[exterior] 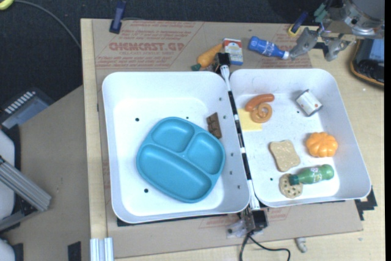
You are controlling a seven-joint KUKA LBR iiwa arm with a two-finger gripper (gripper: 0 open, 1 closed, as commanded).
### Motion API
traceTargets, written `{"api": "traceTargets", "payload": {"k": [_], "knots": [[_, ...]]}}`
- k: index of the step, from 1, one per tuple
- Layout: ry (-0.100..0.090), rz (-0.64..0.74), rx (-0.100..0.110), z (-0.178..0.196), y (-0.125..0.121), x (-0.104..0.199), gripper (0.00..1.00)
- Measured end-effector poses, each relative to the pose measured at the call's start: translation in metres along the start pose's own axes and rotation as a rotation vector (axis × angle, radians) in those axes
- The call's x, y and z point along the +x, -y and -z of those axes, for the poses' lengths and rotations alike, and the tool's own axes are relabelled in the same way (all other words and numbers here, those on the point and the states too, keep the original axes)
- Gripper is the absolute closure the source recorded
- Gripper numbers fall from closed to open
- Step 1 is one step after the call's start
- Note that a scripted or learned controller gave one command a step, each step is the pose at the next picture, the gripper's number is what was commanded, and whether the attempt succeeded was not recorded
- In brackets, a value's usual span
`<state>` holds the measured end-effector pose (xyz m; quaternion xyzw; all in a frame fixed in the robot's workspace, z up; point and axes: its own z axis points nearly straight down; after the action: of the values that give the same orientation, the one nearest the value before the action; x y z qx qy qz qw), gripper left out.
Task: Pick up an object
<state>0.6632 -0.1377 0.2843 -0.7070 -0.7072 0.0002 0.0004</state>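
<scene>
The arm is cut off by the top right corner of the view, so its orange band shows in part. The gripper [318, 44] hangs over the far edge of the right bin [349, 131], its two grey fingers spread apart, with nothing between them.

In the right bin lie several small things, none of them touched. A curled orange and pink sausage-like toy [261, 107] lies on a flat yellow square [250, 122] near the divider; its exact shape is hard to make out. A small white cylinder [308, 102] with a red end lies at the far right. Nearer, an orange pumpkin [322, 143] with ribs sits beside a beige toast slice [285, 154]. A green bottle [312, 175] lies on its side and partly covers a round brown cookie [291, 186].

The left bin [119, 113] holds a smooth blue plastic plate [180, 159] with three compartments and a small brown block [214, 125] just at its far right rim.

Beyond the bins, on the brown tabletop [146, 46], lie a blue and white bottle [267, 47], a small carton [233, 51] and an orange thing [209, 56] whose kind I cannot tell.
</scene>
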Motion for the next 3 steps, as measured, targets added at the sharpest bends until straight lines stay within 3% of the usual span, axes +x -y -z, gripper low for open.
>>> {"api": "traceTargets", "payload": {"k": [1, 2, 3], "knots": [[-0.001, -0.001, 0.004, -0.147, 0.036, 0.005, 0.0], [0.001, -0.002, 0.001, -0.2, 0.085, -0.062, 0.0], [-0.001, -0.001, 0.0, -0.2, 0.128, -0.059, 0.0]]}}
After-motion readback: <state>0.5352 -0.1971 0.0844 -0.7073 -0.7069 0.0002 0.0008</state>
